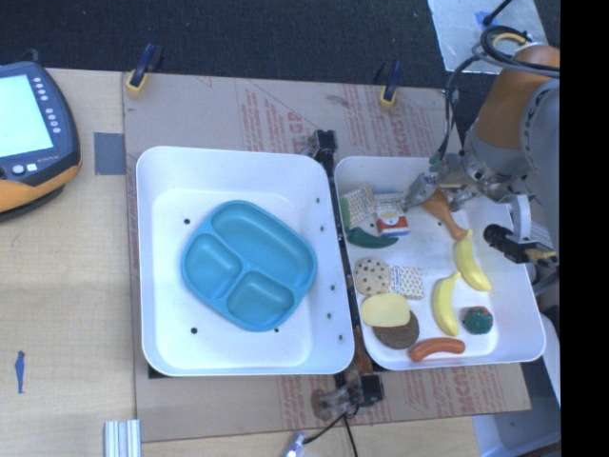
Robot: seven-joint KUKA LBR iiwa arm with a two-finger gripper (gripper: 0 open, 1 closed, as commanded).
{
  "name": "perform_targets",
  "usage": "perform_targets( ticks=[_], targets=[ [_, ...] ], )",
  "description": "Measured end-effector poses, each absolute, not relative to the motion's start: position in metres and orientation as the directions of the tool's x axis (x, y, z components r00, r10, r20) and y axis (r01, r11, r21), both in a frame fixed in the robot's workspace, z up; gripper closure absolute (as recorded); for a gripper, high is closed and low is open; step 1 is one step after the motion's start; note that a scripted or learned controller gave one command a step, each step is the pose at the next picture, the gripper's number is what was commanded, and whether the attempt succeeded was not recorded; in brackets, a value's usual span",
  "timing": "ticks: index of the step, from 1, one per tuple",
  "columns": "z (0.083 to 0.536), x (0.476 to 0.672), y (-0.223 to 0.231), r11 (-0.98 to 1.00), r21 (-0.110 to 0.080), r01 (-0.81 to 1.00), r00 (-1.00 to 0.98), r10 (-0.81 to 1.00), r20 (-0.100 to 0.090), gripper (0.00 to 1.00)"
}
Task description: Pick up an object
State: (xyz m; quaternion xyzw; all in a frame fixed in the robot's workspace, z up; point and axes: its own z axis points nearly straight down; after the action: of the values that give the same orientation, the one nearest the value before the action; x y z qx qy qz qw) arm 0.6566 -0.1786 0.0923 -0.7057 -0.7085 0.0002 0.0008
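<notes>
My claw sits low over the far part of the right shallow white bin; I cannot tell how it is set, the tip is too dark and small. An orange carrot-shaped toy lies just beside it on the arm side, maybe touching, cannot confirm. No object is seen in my grasp.

Edges: the bin's far rim is close behind my claw. The wall shared with the left white bin is a short way off, away from my arm. Open white floor lies nearer the camera from my claw, between the carrot and the small packets.

Writing: a small white and red printed packet and a pale greenish printed card lie just off my claw toward the shared wall; print too small to read. Red lettering on the cardboard sheet under the bins is unreadable too.

Others: a dark green curved pod toy is just past the packets. Further toward the camera are a speckled round cookie, a checked white cracker, a yellow potato-like lump on a brown disc, two yellow bananas, a green broccoli piece and an orange-red sausage. A blue plastic divided plate fills the left bin, well apart from me.
</notes>
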Motion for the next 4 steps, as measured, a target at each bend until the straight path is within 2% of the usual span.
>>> perform_targets(
  ticks=[1,2,4],
  targets=[
    [0.158,0.657,-0.207,0.003,-0.001,1.0,-0.003,1.0,0.0,0.0],
    [0.091,0.656,-0.198,0.006,-0.004,1.0,-0.006,1.0,0.0,0.0],
    [0.092,0.656,-0.211,0.006,-0.003,1.0,-0.006,1.0,0.001,0.0]
  ],
)
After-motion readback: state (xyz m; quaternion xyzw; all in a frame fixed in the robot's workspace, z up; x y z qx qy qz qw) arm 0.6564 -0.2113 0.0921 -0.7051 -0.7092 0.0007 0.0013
